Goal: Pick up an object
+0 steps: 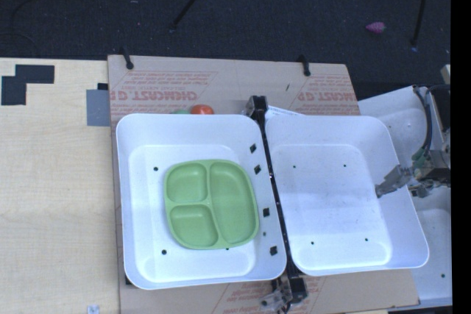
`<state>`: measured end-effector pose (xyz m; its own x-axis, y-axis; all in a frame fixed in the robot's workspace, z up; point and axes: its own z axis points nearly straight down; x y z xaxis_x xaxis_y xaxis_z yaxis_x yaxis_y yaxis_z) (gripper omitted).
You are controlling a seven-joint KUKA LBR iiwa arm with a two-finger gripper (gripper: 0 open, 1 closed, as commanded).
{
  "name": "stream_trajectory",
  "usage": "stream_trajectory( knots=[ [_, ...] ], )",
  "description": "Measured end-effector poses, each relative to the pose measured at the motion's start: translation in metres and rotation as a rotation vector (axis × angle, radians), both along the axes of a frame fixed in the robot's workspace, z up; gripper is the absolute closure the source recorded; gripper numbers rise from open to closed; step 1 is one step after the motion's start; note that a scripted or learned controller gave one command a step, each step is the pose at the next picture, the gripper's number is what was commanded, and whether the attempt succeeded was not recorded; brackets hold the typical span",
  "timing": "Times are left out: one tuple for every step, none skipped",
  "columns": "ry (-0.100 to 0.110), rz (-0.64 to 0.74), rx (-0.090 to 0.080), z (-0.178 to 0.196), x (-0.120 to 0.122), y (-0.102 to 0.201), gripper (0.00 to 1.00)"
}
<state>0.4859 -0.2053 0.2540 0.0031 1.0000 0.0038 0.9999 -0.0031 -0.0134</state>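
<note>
While green plate (211, 204) lies in left bin (136, 136) | jaws (403, 180) well apart, over right bin's edge | jaw state unclear

Two white bins, the left bin (140, 158) and right bin (368, 136), are being carried side by side on a cardboard sheet (221, 88) laid over the table (51, 195)

The cardboard sheet (221, 84) under the bins has red printing on it, upside down from this angle. The letters are too blurry to actually read.
</note>
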Motion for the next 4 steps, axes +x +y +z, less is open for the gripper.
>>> stream_trajectory(
  knots=[
    [-0.01,0.003,-0.003,0.005,0.002,0.0,0.0],
    [-0.006,0.003,-0.001,-0.042,0.009,0.005,0.0],
    [-0.007,0.003,-0.001,-0.106,0.008,0.009,0.0],
    [-0.007,0.003,-0.001,-0.15,0.003,0.011,0.0]
  ],
)
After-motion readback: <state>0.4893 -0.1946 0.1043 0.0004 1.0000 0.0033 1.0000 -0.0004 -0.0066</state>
